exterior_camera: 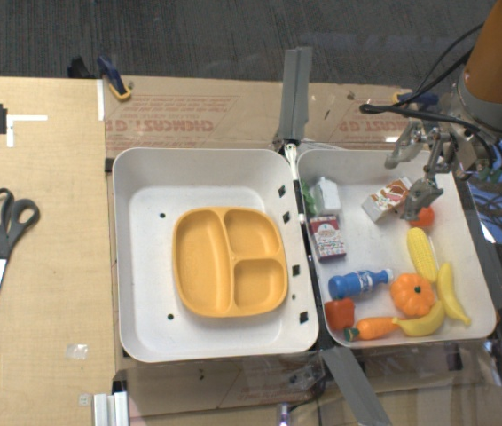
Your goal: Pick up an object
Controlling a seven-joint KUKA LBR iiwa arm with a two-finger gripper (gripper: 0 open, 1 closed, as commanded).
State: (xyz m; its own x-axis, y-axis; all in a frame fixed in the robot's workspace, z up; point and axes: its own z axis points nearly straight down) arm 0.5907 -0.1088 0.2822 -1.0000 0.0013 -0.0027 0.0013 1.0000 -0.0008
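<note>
Hovering over the small carton (386,201) – long axis slanting up-right – fingers (425,190), grip unclear

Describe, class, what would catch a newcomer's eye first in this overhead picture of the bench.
The yellow-orange divided plate lies alone in the left bin and draws the eye first. Next comes the bright clutter in the right bin: corn, bananas, a small pumpkin, a carrot and a blue bottle. The gripper hangs over that bin's far side, near a small carton.
</note>
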